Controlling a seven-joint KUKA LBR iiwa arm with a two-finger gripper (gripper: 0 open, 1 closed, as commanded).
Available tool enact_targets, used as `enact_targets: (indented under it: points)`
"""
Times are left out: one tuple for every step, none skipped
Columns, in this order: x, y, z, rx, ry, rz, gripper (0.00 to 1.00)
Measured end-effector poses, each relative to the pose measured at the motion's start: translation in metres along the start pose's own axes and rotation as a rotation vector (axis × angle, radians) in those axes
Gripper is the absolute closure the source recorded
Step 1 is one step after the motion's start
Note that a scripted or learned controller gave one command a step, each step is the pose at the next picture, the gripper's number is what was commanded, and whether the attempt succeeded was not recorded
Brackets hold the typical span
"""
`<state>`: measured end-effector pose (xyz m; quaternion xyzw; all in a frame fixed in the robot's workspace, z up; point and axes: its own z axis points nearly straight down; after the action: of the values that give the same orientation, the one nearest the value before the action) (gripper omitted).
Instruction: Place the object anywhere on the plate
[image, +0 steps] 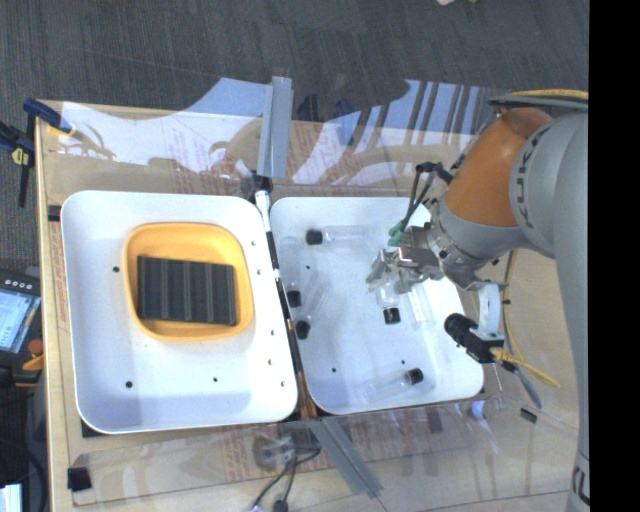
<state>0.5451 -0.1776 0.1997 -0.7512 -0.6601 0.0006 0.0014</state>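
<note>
The 2 white bins fill my bench: the left bin (100, 380) holds the yellow plate (186, 243) with its dark ribbed centre, and the right bin (340, 390) is where I am working. My grey arm (550, 190) reaches in from the right, the orange band above my wrist. My gripper (393, 283) hangs low over the right bin's middle, and I cannot tell how my jaws stand, since the metal and glare blur together there.

The objects look like clear vials with black caps. 1 lies right under me with its cap (391, 316) just below my tip, and I take it as my target, though nothing shows it between my jaws. To do this step well, I judge I should settle squarely across the clear body, not the cap, close firmly, and lift straight before crossing left.

Another vial (392, 382) lies near the bin's front wall, 1 more (335, 236) near the back, and 2 small black caps (295, 298) sit by the dividing rim. That rim between the bins is what I must clear on the way to the plate.
</note>
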Motion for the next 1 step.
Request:
enact_targets:
  points:
    - [0.0363, 0.0277, -0.0187, 0.000, -0.001, -0.274, 1.00]
